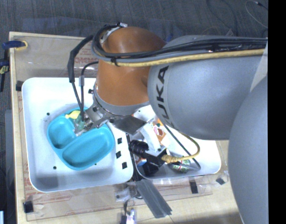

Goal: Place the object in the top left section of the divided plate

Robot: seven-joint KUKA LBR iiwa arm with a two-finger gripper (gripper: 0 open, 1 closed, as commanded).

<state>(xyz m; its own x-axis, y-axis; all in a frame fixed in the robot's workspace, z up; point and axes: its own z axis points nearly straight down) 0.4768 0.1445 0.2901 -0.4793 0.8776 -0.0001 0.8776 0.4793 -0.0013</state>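
Hovering over the blue divided plate (82, 143), gripper (84, 121): its grip I cannot tell. Yellow-green object (76, 115) at plate's upper section, beside gripper. I judge: release low, withdraw straight.

Gripper (82, 121) is hanging over the left bin (33, 125), above the divided plate's (82, 146) upper edge. The plate is lying inside the left bin, its two visible sections sitting just left of and below the fingers. A small object (73, 114) is sitting right beside the fingers on their left, at the plate's top rim. The right bin (212, 164) is sitting well to the fingers' right, holding packets (159, 132) and other small items. The arm (189, 78) is covering most of it.
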